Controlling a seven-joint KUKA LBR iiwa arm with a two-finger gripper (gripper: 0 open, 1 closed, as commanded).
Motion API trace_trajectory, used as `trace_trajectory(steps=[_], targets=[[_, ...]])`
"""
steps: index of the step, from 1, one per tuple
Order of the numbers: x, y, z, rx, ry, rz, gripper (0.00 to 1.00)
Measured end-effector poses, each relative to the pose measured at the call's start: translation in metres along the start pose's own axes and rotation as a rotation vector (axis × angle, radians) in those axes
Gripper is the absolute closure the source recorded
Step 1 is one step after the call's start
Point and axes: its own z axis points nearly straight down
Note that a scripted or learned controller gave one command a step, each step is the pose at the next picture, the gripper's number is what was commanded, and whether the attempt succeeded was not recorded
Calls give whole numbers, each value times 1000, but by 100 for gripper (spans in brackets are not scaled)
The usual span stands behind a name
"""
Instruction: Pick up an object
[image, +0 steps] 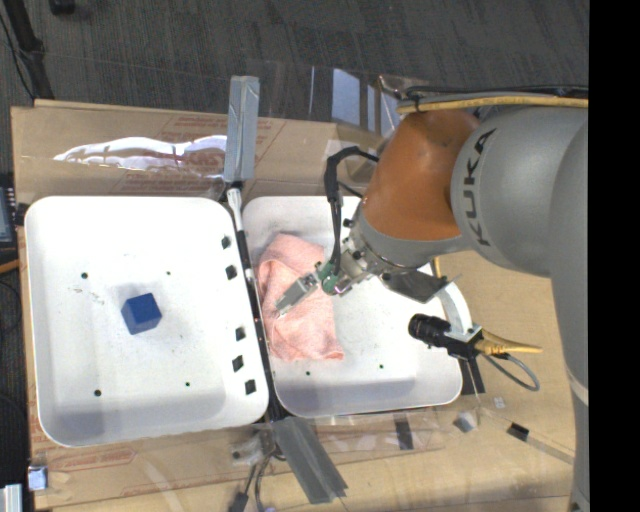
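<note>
A crumpled pink cloth (300, 310) lies in the left part of the right bin (390, 375). My gripper (298, 293) hangs over the cloth, its fingers pointing left and down onto the fabric. A blue cube (141, 312) sits alone in the left bin (60, 240), far from the gripper. The arm's grey and orange wrist covers the upper right part of the right bin.
A row of black clips runs along the divider (243, 300) between the two bins. Cardboard and clear tape lie behind the bins at the top. Bare bench surface shows to the right of the right bin.
</note>
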Motion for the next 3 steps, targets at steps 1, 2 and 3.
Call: trace_trajectory(steps=[1, 2, 3], targets=[[-78, -13, 134, 4, 3, 198, 0], [-68, -49, 139, 0, 3, 176, 0], [-68, -48, 133, 5, 8, 171, 100]])
